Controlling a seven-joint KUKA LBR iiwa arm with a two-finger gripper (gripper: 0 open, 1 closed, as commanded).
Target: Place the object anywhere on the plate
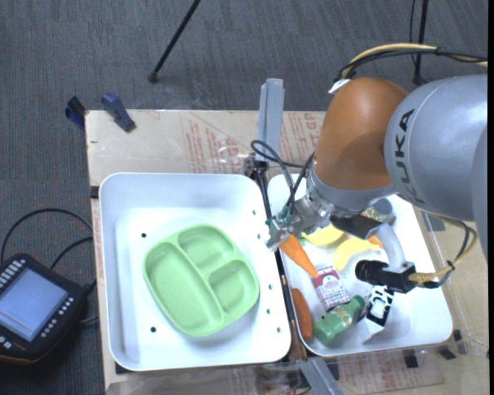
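Far to the left of the jaws, on the floor beside the table [148, 134], lies a handheld control pendant [26, 304] with a lit screen and a black cable looping off it. Nearer, the left white bin [119, 220] holds a pale green plate [200, 280] with three compartments — it sits well apart from the jaws, across the rim where the two bins meet.

At the jaws [281, 230] themselves, the grey arm [440, 142] with its orange band hangs low over the left edge of the right white bin [432, 323]. Whether the jaws are spread or pressed together cannot be told; wrist and cables hide them.

Just below and right of the jaws lies an orange carrot [299, 254], its top end touching or nearly under them, though no grip on it is visible. Further below, a second orange carrot-like piece [303, 313] rests against the bin's left wall. Right of the jaws sit a yellow banana piece [327, 238] and another yellow piece [351, 256]. Below these lie a small red-and-white packet [329, 289] and a green bottle [339, 319] — and, further right, a black-and-white object [380, 301].
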